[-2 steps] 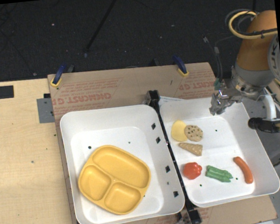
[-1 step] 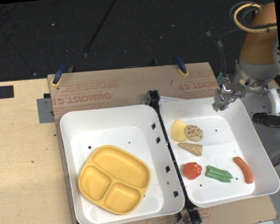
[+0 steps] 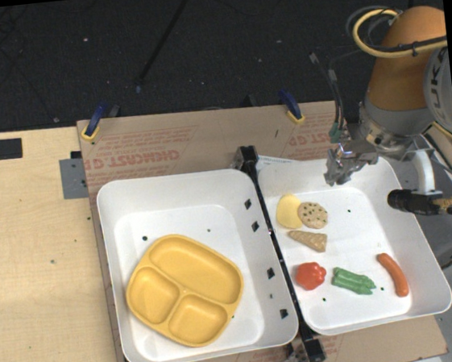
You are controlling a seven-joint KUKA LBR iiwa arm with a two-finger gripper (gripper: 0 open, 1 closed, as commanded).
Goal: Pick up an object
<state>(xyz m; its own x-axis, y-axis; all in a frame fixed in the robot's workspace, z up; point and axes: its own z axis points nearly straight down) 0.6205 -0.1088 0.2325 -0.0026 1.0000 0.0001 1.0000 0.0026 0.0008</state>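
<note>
Two white bins side by side, with the arm over the right one.

The left bin [image 3: 124, 208] holds one yellow divided plate [image 3: 184, 289]. The right bin [image 3: 421, 296] holds six toy foods: a lemon [image 3: 288, 210], a cookie [image 3: 313, 214], a wedge [image 3: 310, 240], a tomato [image 3: 309, 275], a green pod [image 3: 352, 280] and a sausage [image 3: 393, 273]. The gripper [image 3: 340, 171] hangs at the bin's far edge, apart from all of them; whether it is open I cannot tell.

arm [image 3: 405, 42]: running off the right edge beyond the right bin [image 3: 423, 308] | gripper [image 3: 341, 173]: fingertips blurring together, gap unreadable | yellow piece [image 3: 288, 209]: lying partly hidden under the cookie [image 3: 312, 214]
</note>
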